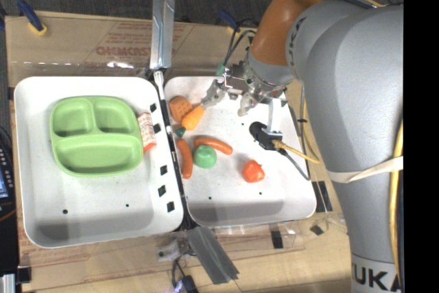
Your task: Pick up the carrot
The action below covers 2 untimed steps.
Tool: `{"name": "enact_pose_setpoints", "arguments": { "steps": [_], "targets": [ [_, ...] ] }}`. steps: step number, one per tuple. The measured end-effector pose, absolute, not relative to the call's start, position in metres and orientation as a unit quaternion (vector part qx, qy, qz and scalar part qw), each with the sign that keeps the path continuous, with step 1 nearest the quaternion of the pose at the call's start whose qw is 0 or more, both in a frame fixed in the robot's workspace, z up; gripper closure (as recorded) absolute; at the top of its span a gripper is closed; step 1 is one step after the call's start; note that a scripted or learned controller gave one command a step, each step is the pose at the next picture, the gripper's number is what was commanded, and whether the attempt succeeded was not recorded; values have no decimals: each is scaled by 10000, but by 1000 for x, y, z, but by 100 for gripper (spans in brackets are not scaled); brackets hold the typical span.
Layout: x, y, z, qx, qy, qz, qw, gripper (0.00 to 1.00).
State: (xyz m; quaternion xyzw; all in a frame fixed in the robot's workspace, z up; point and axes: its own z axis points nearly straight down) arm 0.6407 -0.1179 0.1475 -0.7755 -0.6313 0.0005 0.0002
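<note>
Carrot [193, 117] is seen in the right bin [295, 178], in its upper-left part, lying tilted, thick end up-right. It is touched on the upper left by a brown roundish piece [179, 106]. The tool [228, 101] is held above the back of the same bin, up-right of the carrot, with its fingers [211, 97] spread wide; nothing is gripped between them. The left-hand fingertip in the view is placed just beside the carrot's upper end; contact cannot be told. A sausage-like piece [213, 145] is found below the carrot, with a green round piece [204, 157] touching it from underneath. A long orange-red piece [184, 158] is laid along the bin's left wall, just beside the green one. A red piece [253, 171] is set apart, toward the right of the bin floor. In the left bin [41, 216] a green divided tray [96, 134] is placed flat, and a small red-and-white labelled container [146, 131] is lodged between the tray and the bin's right wall. Both bins are carried side by side on the tabletop [75, 34], which is covered by a brown sheet.
</note>
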Motion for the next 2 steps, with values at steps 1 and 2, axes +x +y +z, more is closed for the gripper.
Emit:
{"name": "enact_pose_setpoints", "arguments": {
  "steps": [1, 2],
  "targets": [
    [649, -106, 106, -7210, -6928, -90, -87, 0],
    [647, -97, 92, -8267, -5627, 4, 6, 0]
  ]
}}
